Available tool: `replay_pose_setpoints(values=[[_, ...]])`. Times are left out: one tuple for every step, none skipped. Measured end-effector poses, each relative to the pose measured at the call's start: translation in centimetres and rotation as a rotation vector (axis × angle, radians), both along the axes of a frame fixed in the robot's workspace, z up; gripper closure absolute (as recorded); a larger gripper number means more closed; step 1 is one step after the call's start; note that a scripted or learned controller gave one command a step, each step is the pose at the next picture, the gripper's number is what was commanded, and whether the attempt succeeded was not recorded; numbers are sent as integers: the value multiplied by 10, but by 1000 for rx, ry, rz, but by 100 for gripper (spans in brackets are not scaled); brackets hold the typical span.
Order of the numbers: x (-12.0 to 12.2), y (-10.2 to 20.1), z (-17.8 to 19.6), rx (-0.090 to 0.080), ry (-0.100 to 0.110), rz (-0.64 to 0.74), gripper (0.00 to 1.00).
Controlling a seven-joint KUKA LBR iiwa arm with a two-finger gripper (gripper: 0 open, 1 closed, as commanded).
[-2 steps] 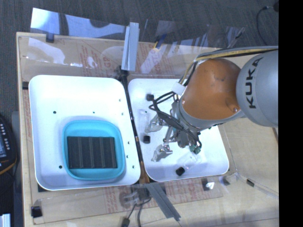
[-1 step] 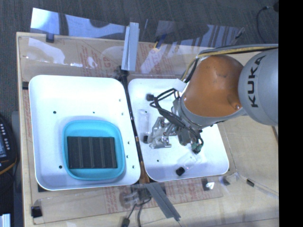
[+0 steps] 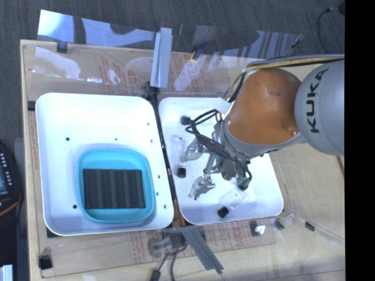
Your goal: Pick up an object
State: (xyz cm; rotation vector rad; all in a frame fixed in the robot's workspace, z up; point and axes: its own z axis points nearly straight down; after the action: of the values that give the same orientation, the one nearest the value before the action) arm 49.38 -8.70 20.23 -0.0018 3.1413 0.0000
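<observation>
A light wooden bench stands on a dark grey carpet floor. Clear plastic sheets stand along its far edge and shine pale blue. A black cable lies on the floor, far right

The worktop carries two shallow white bins side by side, touching along their inner edges: the left bin and the right bin. A clear plastic sheet stands along its far edge.
</observation>
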Motion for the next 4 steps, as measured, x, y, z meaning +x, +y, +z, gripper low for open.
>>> replay_pose_setpoints(values=[[6, 75, 26, 0, -3, -162, 0], [106, 35, -11, 0, -1, 8, 0], [57, -6, -22, 0, 0, 91, 0], [99, 15, -9, -1, -4, 385, 0]])
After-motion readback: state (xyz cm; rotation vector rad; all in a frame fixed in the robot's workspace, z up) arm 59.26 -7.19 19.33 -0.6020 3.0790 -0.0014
